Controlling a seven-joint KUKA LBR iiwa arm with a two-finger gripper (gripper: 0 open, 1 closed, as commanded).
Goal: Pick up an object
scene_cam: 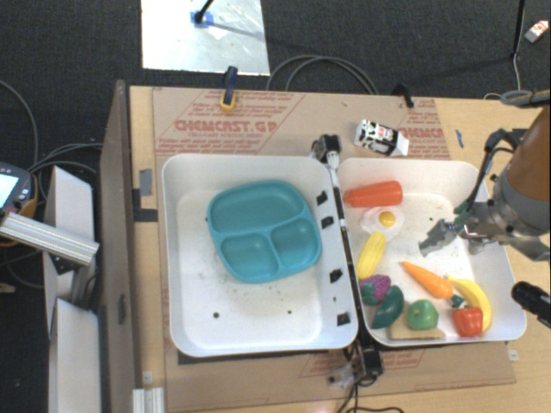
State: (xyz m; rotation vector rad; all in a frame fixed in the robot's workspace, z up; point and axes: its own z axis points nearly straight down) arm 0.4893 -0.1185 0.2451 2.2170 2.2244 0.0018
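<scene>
Bench: tan board printed with red lettering carries two shallow white bins side by side, on a dark carpeted floor
Floor: cables run across the carpet, and a shiny silver sheet lies beyond the bench
Board extras: a yellow and blue clamp grips the far edge; a small black and white carton lies near the right bin's far corner
Gripper: over the right bin's middle, its grey fingers slightly apart, nothing between them; the tips sit just above the bin floor, near the carrot's far end
Arm: grey wrist with an orange band, reaching in from the right edge
Left bin: holds a teal three-compartment plate
Right bin: holds toy food, all apart from the gripper
Carrot: long axis slanted, thin tip toward the left bin, thick end toward the near right corner
Corn cob: lengthwise from far to near, beside the divider
Hot dog: lies crosswise at the far end
Fried egg: flat, just below the hot dog
Near end: grapes, dark green vegetable, green apple, red pepper and curved banana crowd together
</scene>
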